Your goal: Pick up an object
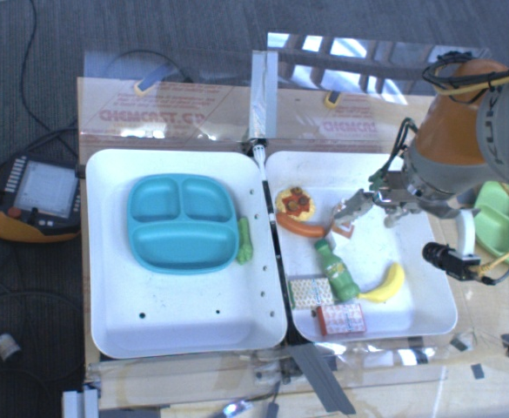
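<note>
your tool (351,209) hung low in the right bin (428,307), over a small red-and-white item (343,229); you could not tell how far it was open or whether it gripped anything. just left lay a sausage (299,226) touching a pizza slice (295,202). nearer the front sat a green bottle (336,271), a banana (385,285) and two cartons (325,306). the left bin (115,312) held a blue tray (183,220) beside a green pickle (244,239).
</note>
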Controlling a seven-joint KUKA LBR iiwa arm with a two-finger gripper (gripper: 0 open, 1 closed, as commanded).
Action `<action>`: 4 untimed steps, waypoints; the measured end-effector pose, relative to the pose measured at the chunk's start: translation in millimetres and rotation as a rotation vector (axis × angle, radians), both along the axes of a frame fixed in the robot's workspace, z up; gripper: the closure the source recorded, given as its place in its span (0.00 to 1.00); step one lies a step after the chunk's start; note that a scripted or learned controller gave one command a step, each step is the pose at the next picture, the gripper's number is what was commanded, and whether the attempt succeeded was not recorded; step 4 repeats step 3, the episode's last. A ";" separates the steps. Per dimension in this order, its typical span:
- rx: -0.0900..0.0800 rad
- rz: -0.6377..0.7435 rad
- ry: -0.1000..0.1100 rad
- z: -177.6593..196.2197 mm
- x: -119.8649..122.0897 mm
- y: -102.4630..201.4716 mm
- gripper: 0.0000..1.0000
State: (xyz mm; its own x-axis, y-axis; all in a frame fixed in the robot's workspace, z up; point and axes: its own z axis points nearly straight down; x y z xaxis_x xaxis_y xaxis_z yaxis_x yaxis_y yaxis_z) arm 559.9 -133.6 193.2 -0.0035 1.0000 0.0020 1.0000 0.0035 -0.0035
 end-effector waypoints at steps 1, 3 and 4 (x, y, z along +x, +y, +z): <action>-0.003 -0.261 -0.010 -103.8 -40.7 37.9 0.00; -0.005 -0.536 0.004 -11.1 -71.2 71.3 1.00; -0.005 -0.536 0.004 -11.1 -71.2 71.3 1.00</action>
